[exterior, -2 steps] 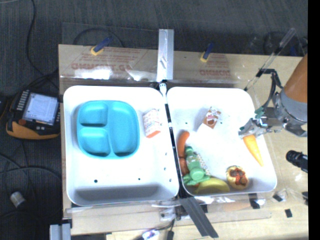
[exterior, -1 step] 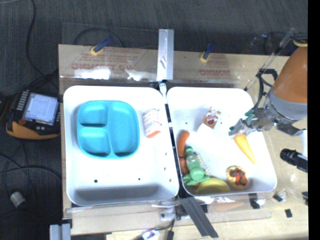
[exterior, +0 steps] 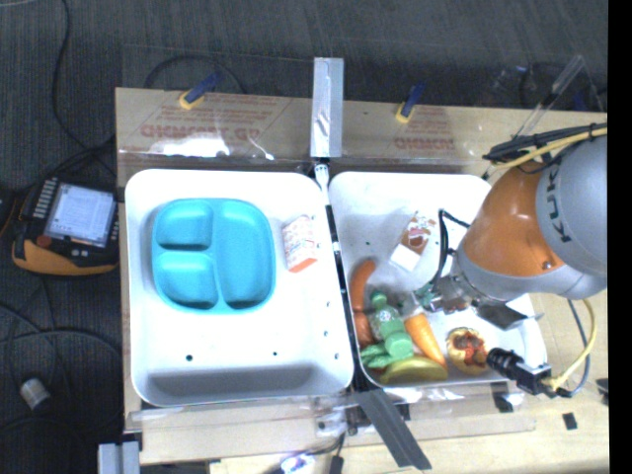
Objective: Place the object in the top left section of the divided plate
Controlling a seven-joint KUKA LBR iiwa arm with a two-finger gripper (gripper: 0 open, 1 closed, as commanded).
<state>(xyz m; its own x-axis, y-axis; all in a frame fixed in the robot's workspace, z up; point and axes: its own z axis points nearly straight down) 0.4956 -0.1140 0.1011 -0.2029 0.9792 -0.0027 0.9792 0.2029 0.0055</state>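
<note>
Overhead, the bench (exterior: 138, 107) carries two white bins side by side. The left bin (exterior: 237, 363) holds a blue divided plate (exterior: 211, 253) toward its 10 o'clock corner, two small sections on the plate's left, one large on the right; all three sections bare. A small white-and-orange packet (exterior: 299, 243) lies on the bin floor just beside the plate, at the plate's 3 o'clock, not touching it as far as can be told. The right bin (exterior: 385, 196) holds a heap of toy food along its 7 o'clock side: an orange carrot (exterior: 427, 336), a green piece (exterior: 392, 345), a yellow banana-like piece (exterior: 413, 369), a reddish-orange long piece (exterior: 361, 276) by the divider wall, and a round red-and-yellow item (exterior: 466, 346) at 5 o'clock. A small brown-and-white item (exterior: 418, 233) sits near the bin's centre. The grey arm (exterior: 538, 235) with orange band enters from 3 o'clock and hangs over the right bin; the gripper (exterior: 446, 294) sits low, just above the heap. Claw state: cannot tell, view blocked by wrist. Left of the bench, a handheld pendant (exterior: 69, 220) on the floor.
</note>
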